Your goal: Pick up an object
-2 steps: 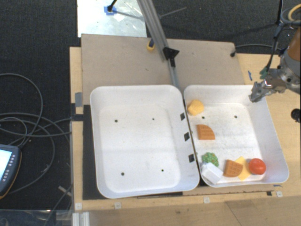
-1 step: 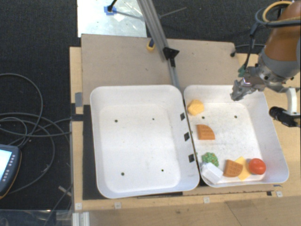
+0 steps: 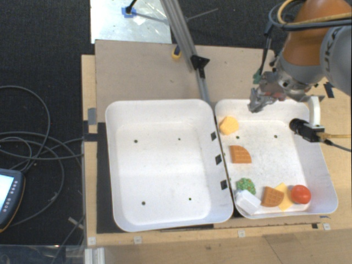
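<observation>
My gripper (image 3: 257, 104) hangs over the far edge of the right bin (image 3: 316, 164), with nothing visible between its fingers. A yellow block (image 3: 229, 125) lies just below and left of it. Further toward the front sits an orange waffle-like piece (image 3: 240, 154). Along the front of the right bin lie a green broccoli piece (image 3: 246, 185), a white block (image 3: 248, 202), an orange cracker (image 3: 271, 196), a yellow wedge (image 3: 284, 197) and a red tomato (image 3: 300, 193).
The left bin (image 3: 159, 164) stands beside the right one, joined by black clips (image 3: 218, 159). A grey pole (image 3: 181, 32) slants across the back of the bench. Cables and a tablet (image 3: 8, 194) lie on the floor at the left.
</observation>
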`<state>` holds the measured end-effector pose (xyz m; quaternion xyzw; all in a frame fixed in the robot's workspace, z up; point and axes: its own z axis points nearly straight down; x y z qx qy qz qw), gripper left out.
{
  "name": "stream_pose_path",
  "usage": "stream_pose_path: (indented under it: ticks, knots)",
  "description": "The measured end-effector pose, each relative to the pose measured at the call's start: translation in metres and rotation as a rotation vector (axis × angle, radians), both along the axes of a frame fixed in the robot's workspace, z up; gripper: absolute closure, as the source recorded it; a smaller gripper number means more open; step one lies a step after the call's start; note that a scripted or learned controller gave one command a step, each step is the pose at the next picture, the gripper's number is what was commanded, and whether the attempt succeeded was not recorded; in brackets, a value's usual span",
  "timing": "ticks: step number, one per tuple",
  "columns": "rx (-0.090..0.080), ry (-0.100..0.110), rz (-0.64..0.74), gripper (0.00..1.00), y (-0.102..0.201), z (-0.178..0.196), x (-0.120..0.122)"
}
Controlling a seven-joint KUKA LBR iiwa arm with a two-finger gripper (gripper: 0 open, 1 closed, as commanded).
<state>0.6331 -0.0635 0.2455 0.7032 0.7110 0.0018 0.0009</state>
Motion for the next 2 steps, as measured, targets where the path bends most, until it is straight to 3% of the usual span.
stream_pose_path:
  ticks: [2]
  knots:
    - [0.001, 0.003, 0.000, 1.00, 0.117, -0.007, -0.005]
